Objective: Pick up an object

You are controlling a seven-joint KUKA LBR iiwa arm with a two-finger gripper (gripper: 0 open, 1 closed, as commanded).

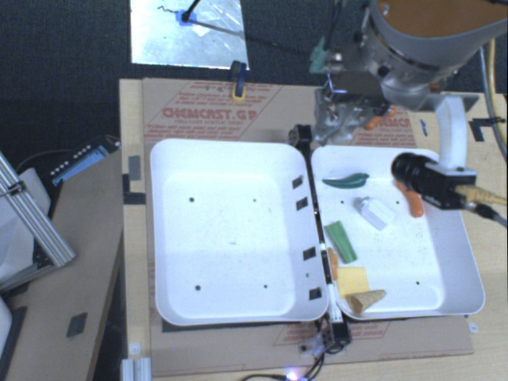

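Objects for the pick lie in the right-hand bin (421, 268), as the camera sees it. A dark green curved piece (346, 181) sits nearest the bin's far wall. Just below it, toward the camera, lies a small pale grey piece (373, 213), tilted; it may be a little bottle, though the view is too coarse to be sure. An orange piece (415, 205) lies to the right of that, its upper end hidden behind part of the robot. Along the bin's left wall a green block (340, 240) lies at a slant. Below it are a yellow square (354, 279) and then a tan wedge (366, 300) close to the near corner.

The gripper (335, 127) hangs over the far rim of this bin, near the seam where the two bins meet. It touches none of the objects, and the dark green curved piece is the closest to it. Whether it is spread or closed up cannot be told from this angle. Nothing can be seen held in it.

The left-hand bin (230, 236) stands beside the first, and black clips (302, 204) run down the join. Both bins rest on a cardboard sheet (206, 109) with red lettering. A yellow and blue clamp (238, 82) stands at its far edge. Beyond that lies a silvery sheet (186, 22).
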